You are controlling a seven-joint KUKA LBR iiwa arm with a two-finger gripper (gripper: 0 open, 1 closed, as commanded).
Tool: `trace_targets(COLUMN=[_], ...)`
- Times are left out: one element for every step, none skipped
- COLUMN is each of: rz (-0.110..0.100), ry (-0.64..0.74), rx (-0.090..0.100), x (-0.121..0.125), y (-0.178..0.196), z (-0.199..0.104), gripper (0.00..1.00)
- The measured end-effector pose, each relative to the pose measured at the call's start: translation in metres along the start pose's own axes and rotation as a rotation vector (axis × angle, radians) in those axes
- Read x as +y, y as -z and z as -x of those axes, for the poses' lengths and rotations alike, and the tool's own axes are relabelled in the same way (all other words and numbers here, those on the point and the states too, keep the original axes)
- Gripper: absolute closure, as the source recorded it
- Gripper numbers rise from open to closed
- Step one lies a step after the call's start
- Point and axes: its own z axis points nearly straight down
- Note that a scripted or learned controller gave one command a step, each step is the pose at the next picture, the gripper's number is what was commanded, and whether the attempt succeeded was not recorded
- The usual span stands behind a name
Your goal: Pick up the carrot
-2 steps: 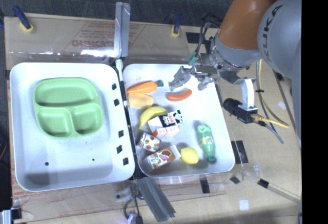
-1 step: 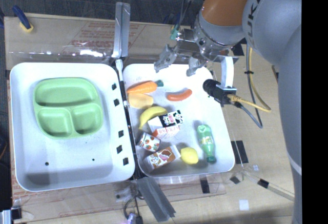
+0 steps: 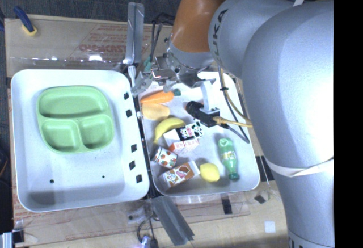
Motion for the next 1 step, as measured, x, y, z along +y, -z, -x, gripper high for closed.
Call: trace_targets(rz=[0.001], ry=[0.158], rx=[0.0], x=[-0.0343], y=[-0.0037], z=[0.0594], gripper=[0.0])
